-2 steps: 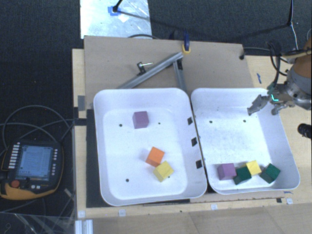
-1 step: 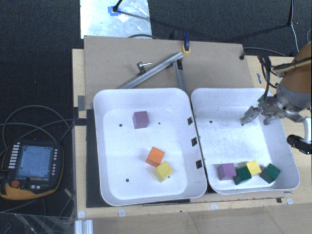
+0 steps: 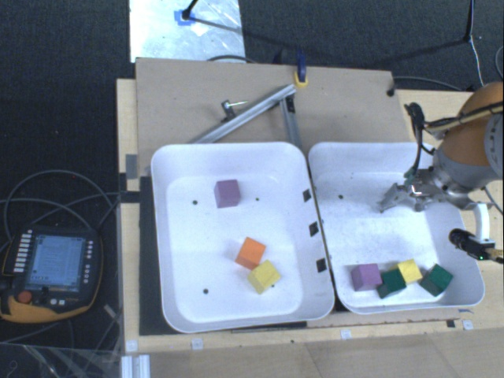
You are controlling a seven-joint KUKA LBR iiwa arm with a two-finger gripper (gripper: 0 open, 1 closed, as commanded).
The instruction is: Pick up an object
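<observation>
Hand (image 3: 411, 198) over rt bin (image 3: 346, 160)

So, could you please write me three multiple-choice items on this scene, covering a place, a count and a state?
1. Where does the orange cube lie?
A. left bin
B. right bin
C. on the bench

2. How many cubes lie in the right bin?
A. two
B. four
C. six

3. How does the yellow cube in the left bin stand to the orange one?
A. stacked on it
B. touching its corner
C. far apart

Key: 1 A, the orange cube sits inside the left bin. 2 B, the right bin holds one purple, two green, one yellow. 3 B, the yellow cube meets its lower corner.
</observation>
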